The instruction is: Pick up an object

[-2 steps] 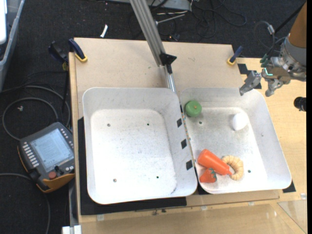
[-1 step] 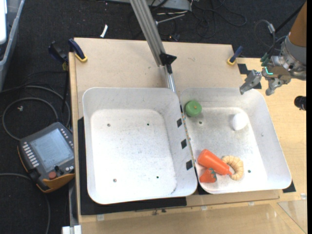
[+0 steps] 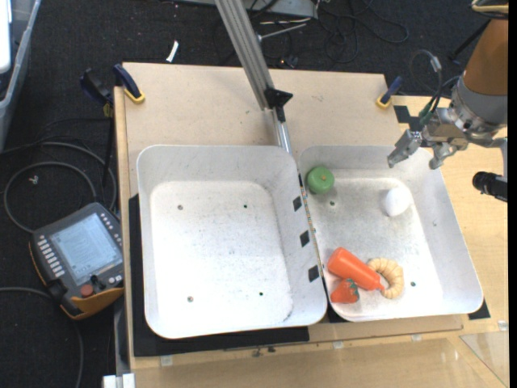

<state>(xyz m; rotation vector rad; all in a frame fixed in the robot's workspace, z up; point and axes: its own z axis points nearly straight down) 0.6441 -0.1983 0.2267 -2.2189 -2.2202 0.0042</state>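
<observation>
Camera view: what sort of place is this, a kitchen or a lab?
Most likely a robotics lab: a plywood bench with two white bins, a teach pendant on the dark floor, and loose cables.

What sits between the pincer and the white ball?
Nothing visible. The open pincer hangs above the right bin's far edge, and the white ball lies just below-left of it, apart from other items.

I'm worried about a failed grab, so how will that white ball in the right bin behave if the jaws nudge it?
The white ball looks round and smooth, so it would probably roll at a push. It sits apart from the other items, on the bin's flat floor, so little would stop it. The gripper hangs above the bin's far edge with its jaws apart; a centred close seems safest.
</observation>
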